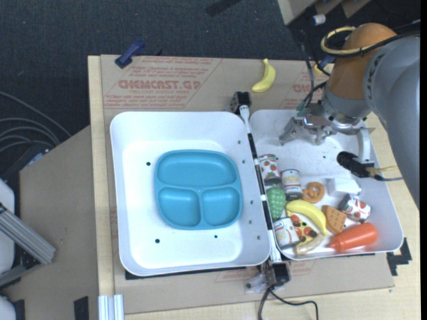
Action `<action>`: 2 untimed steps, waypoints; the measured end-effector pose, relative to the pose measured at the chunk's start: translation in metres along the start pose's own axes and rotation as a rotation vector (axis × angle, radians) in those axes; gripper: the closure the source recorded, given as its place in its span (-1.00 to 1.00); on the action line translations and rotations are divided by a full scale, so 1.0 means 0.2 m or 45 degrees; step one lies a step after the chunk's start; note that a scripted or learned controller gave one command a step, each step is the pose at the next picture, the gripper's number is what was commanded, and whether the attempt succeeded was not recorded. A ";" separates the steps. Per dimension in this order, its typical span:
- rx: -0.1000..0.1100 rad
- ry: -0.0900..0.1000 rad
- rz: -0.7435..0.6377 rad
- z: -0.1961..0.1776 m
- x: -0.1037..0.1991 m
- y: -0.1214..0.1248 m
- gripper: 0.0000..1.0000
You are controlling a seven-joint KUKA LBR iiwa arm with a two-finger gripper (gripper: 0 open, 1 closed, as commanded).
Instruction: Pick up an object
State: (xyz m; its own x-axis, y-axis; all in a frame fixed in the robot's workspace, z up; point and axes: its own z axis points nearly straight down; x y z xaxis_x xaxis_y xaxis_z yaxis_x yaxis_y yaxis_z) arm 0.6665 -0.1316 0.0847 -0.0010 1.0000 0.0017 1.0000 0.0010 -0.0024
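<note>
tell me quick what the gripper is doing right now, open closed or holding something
Gripper: above the far end of the right shallow white bin; open or closed cannot be told, and nothing is visibly held.

- Two shallow white plastic bins sit side by side: the left one [133, 245] and the right one [387, 212].
- One blue three-compartment plastic tray [197, 187] lies in the left bin.
- Two yellow toy bananas: one on the bench [264, 78], one in the right bin [307, 213].
- One orange toy carrot [352, 237].
- Three small labelled cans: [268, 167], [291, 183], [284, 231].
- One brown ring-shaped pretzel or doughnut toy [313, 192].
- One green toy vegetable [275, 202].
- One tan cracker-like square [334, 219].
- One blue clip-like object [129, 53] at the bench's far edge.
</note>
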 end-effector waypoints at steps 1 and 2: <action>-0.002 -0.001 -0.001 -0.05 0.00 0.00 1.00; -0.001 -0.001 -0.001 -0.05 0.00 0.00 -1.00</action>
State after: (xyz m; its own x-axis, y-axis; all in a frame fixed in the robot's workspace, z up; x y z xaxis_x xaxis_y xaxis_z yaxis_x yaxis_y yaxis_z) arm 0.6670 -0.1315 0.0951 -0.0021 1.0000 0.0008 1.0000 0.0021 -0.0015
